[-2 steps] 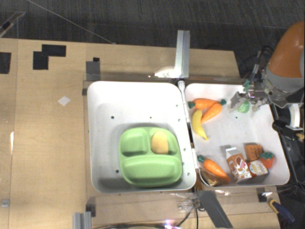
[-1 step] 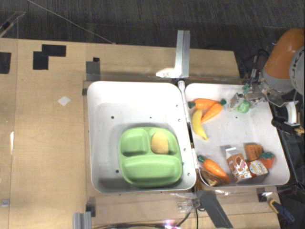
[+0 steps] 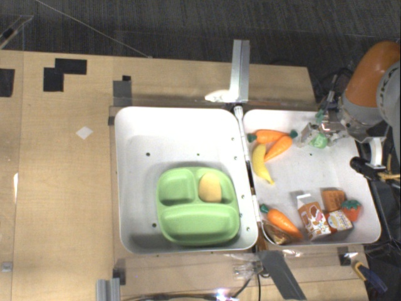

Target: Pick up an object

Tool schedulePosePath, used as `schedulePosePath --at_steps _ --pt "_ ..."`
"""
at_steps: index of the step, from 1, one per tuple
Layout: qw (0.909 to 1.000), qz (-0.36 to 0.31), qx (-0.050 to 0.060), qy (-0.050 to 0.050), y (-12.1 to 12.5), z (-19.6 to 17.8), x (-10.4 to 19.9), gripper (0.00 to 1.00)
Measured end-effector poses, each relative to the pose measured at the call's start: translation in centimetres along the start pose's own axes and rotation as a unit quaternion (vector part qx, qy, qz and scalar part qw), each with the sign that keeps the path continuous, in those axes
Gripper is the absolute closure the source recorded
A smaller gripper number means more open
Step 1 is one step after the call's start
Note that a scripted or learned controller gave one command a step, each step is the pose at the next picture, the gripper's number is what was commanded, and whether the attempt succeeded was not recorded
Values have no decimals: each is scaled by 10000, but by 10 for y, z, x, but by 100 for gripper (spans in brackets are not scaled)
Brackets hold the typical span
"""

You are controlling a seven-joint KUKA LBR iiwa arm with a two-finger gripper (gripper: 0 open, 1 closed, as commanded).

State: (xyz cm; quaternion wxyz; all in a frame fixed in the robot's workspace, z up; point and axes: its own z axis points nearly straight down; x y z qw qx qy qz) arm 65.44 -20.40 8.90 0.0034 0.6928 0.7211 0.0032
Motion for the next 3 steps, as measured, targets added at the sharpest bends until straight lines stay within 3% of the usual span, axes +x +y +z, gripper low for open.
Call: schedulePosePath --at_steps 1,2,3 --pt "10000 -20 -44 -15 3 -14 0 100" --pt "9995 313 7 -3 15 -99 51 100" --pt "9937 1125 24 2 -24 -112 85 100"
